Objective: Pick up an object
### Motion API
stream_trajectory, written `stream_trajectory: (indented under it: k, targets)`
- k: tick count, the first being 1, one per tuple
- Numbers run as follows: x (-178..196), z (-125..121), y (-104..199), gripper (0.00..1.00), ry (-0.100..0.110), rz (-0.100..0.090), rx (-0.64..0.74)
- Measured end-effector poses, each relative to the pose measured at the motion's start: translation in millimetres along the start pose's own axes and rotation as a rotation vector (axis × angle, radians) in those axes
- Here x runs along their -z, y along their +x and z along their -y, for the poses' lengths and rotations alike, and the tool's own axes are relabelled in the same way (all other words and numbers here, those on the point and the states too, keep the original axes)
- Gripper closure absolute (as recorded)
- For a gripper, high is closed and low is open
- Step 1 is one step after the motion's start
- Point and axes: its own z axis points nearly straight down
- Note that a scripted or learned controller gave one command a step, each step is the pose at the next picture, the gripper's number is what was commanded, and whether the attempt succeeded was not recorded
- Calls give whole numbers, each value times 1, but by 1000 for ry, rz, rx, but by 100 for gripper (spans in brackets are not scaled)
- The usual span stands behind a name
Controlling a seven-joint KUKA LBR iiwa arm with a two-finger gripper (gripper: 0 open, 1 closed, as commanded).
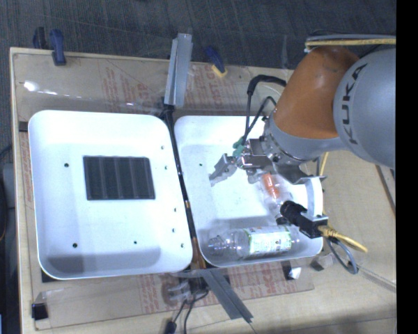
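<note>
Although clear plastic gives little contrast against the white floor, a bottle point(254, 243) is seen lying on its side along the near wall of the right bin point(195, 186), its cap end toward the left bin point(42, 186). It is judged light, smooth and slippery, likely to roll or dent; a hold across its labelled middle is judged best. A smaller clear item with an orange part point(270, 186) lies just beside the claw. The claw point(226, 165) hangs over the bin's middle, apart from the bottle; whether it is wide or narrow cannot be told.
</note>
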Motion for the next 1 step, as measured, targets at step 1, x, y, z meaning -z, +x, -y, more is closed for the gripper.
stream_trajectory:
  k: [1]
  targets:
    - [-11,-22,-75,0,-2,2,-14]
